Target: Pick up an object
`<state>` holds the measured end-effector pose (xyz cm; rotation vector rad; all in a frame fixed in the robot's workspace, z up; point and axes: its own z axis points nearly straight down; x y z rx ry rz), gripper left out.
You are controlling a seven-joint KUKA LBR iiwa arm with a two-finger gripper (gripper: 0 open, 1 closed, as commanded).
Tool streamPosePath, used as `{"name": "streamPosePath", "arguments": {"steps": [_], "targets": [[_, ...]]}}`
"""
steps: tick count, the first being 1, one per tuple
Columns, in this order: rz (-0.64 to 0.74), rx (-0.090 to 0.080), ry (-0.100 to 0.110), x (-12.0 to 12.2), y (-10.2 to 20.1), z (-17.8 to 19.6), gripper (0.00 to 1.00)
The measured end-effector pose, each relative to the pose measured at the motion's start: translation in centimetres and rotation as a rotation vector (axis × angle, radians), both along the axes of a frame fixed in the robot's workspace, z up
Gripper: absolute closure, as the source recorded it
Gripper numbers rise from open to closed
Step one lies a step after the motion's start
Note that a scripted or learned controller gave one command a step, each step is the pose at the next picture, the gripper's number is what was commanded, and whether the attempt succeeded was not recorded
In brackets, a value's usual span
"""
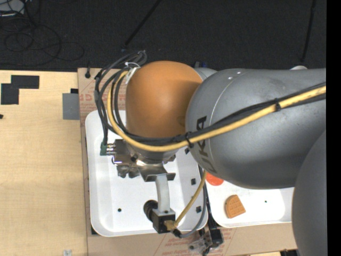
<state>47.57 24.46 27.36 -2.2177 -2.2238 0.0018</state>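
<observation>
Camera view: a tan, rounded object (234,206) lies in the right bin (266,215), lower right of the frame. A red-orange object (214,179) sits just above it, partly under the arm (256,127). The hand (131,168) hangs over the left bin (106,207) near frame centre; I cannot tell whether it is open or closed.

Bright, even overhead light, sharp focus, soft glare on the arm (256,127)

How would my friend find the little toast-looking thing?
Look in the right-hand white bin, under the big grey arm. Near its front lies a small tan piece shaped like toast. Its neighbour is a bright red-orange thing, half hidden by the arm.
</observation>
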Motion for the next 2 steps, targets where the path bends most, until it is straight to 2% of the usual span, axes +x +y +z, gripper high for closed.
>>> {"name": "streamPosePath", "arguments": {"steps": [1,2], "targets": [[-0.002,0.007,-0.015,2.0,-0.2,15.5,1.00],[-0.001,0.005,-0.010,1.0,-0.2,26.4,1.00]]}}
